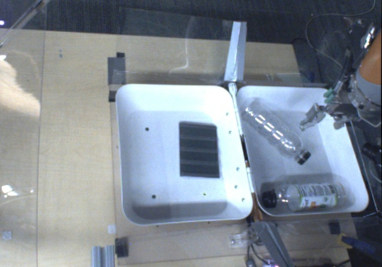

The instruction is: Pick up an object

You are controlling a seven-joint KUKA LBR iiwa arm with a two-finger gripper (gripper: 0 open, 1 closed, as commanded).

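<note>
A: Eyes on the pincer at the right of the frame, hanging over the upper right part of the right bin. Metal, angular, one pale finger poking left and down. Whether it's wide or narrow, I cannot tell; the parts blur together there.

B: Nothing visibly between the fingers. Behind it the grey arm with its orange band is cut off by the frame's right edge.

A: Just left and below the pincer lies a clear plastic bottle, ribbed, slanting from upper left to lower right, dark cap at the low end. Close to the pincer, but I can't say they touch.

B: So see-through you mostly read it by its glints against the white.

A: Along the lower wall of that bin, a second bottle on its side, dark cap to the left, pale label with green on it. Print too small to read.

B: It sits in shadow, and it's well apart from the pincer.

A: Moving left: the left bin, shallow, white, rounded corners, smooth plastic with small dark dots. In its middle a dark rectangular thing, flat, with crosswise ridges. What it's made of, hard to tell.

B: Under both bins, a light wood-grain tabletop, with a sheet of clear glare at far left.
</note>
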